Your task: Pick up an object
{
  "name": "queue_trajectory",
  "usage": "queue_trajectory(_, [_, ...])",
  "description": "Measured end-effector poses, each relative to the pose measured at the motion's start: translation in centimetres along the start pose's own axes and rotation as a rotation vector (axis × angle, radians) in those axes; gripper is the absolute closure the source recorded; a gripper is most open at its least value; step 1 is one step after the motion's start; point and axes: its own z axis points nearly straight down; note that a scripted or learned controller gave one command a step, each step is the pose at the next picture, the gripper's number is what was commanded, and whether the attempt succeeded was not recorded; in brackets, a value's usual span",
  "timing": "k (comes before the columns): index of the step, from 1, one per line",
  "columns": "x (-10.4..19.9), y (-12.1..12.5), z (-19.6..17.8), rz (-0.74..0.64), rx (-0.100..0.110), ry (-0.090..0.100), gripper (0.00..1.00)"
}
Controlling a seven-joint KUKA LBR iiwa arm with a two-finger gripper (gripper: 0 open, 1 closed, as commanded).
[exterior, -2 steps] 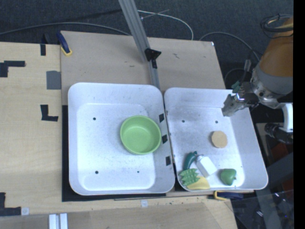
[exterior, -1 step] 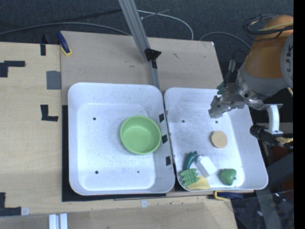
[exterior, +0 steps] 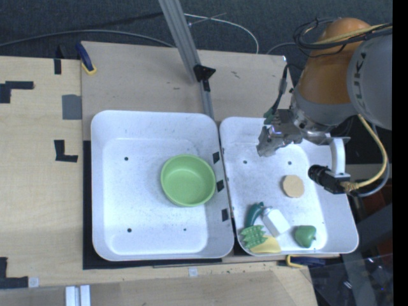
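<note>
End effector (exterior: 273, 139) is seen over the upper part of the right bin (exterior: 239, 164); finger spacing cannot be told, nothing seen between them. A tan round disc (exterior: 293, 186) lies below it. A green bowl (exterior: 187, 180) sits in the left bin (exterior: 115, 171).

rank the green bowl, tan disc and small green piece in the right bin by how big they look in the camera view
1. green bowl, clearly largest
2. tan disc
3. small green piece; looks close to the disc, so that order is unsure
</note>
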Motion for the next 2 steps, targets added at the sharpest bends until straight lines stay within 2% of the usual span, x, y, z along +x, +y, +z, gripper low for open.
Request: queue_trajectory(2, [12.1,0.1,0.2,-0.002,0.0,0.0,1.0])
